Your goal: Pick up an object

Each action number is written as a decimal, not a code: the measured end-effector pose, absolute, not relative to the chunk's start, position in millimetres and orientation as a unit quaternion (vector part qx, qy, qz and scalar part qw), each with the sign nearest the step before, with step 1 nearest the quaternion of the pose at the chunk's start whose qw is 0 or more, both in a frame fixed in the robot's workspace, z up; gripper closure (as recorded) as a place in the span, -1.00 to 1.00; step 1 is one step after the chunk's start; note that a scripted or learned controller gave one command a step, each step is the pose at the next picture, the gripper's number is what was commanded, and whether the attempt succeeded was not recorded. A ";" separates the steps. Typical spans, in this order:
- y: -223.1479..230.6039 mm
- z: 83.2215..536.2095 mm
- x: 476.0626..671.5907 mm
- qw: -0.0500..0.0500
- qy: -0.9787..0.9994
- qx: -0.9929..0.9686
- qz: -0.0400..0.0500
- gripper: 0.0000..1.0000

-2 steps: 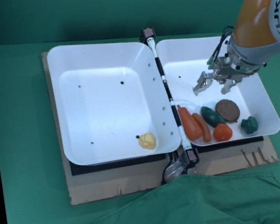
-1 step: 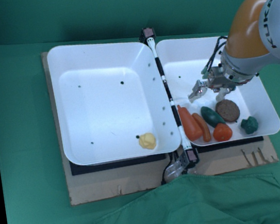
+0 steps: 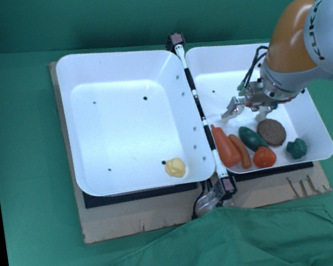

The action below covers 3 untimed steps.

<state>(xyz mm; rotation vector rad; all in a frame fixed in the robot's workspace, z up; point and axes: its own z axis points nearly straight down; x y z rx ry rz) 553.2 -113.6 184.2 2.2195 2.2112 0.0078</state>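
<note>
We see the grey arm [image 3: 319,32] reaching in from the right over the right bin [image 3: 312,113], its claw [image 3: 232,110] hanging above the bin's bare middle with fingers parted and nothing between them. Along that bin's near edge lie a large orange carrot [image 3: 225,146], a thinner orange piece [image 3: 240,150] touching it, a dark green vegetable [image 3: 252,138], a red tomato-like item [image 3: 264,157], a round brown patty [image 3: 271,132] and a small dark green lump [image 3: 296,148], perhaps broccoli. The left bin [image 3: 83,73] holds a small yellow object [image 3: 175,167] near its front right corner. Both bins rest on the green-covered surface [image 3: 26,150].
</note>
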 end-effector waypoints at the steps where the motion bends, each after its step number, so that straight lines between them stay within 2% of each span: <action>1: -115.4 198.7 555.8 0.010 0.705 0.709 0.006 1.00; 2: -112.9 263.7 556.9 0.005 0.706 0.708 0.003 1.00; 3: -109.2 321.7 567.5 0.005 0.706 0.708 0.003 1.00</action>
